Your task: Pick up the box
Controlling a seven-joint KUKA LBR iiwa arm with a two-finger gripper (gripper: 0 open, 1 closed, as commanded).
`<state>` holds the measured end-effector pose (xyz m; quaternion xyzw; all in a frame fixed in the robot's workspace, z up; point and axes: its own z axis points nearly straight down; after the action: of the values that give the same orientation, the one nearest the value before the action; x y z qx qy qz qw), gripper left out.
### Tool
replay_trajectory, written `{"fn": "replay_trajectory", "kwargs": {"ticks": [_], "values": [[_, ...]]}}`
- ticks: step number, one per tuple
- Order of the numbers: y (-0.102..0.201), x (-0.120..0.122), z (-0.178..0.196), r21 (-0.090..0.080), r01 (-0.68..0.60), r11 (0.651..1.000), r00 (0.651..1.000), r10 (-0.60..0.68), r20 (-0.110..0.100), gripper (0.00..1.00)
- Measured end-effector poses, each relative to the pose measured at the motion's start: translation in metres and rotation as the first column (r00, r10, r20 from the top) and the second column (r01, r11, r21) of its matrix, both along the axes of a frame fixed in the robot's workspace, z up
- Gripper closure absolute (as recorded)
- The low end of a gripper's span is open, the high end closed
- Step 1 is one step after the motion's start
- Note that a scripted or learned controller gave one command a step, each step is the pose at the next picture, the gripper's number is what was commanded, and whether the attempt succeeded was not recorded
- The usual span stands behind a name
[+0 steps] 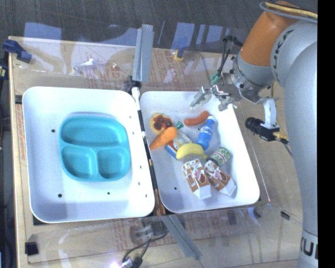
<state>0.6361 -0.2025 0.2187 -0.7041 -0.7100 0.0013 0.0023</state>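
Gripper (207,95) hovers over far edge of right bin (245,166), fingers look parted, nothing between them. Target box (195,177), a small printed carton, lies well down-frame of gripper, touching a 2nd carton (218,177) and just below a can (221,156). Risks, as I judge: fingers catch wrong carton or both; banana (190,151), blue bottle (205,133) crowd the descent path. Bins sit on clear-covered bench (89,60); left bin (33,149) holds teal tray (94,148); dark floor beyond.

Tray (95,148) sits in the left bin (36,102). In the right bin (243,149), box (194,177) at six o'clock of the banana (190,151).
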Motion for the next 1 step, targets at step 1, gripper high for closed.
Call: {"fn": "replay_trajectory", "kwargs": {"ticks": [1], "values": [[-0.0086, -0.1308, -0.0497, 0.000, -0.028, 1.000, 1.000, 0.028, -0.001, 0.00]]}}
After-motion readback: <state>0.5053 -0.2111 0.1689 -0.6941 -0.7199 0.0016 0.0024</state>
